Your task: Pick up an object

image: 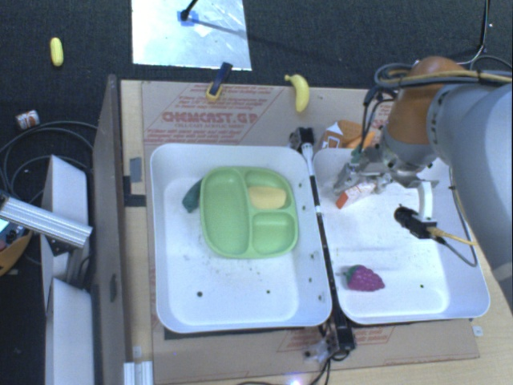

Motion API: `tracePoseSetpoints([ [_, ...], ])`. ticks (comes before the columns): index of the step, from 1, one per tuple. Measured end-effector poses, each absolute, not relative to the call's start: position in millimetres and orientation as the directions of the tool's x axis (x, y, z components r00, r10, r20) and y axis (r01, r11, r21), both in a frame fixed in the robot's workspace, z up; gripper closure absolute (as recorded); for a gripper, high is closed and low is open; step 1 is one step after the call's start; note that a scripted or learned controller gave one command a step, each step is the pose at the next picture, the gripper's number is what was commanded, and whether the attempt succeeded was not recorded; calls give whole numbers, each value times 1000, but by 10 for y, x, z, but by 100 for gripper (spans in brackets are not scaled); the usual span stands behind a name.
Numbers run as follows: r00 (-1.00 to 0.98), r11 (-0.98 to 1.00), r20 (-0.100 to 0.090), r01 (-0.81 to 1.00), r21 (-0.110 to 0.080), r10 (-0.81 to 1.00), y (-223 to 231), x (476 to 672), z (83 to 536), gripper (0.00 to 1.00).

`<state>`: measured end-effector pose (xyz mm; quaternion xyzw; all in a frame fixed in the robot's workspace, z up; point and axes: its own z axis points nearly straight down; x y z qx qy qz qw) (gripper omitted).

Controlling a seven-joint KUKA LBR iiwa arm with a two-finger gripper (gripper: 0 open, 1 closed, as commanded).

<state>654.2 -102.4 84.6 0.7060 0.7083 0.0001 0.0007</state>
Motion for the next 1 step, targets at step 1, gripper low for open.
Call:
tracePoseSetpoints([
  [1,-6,6,0,1000,0,1000,-871,6388,845,0],
])
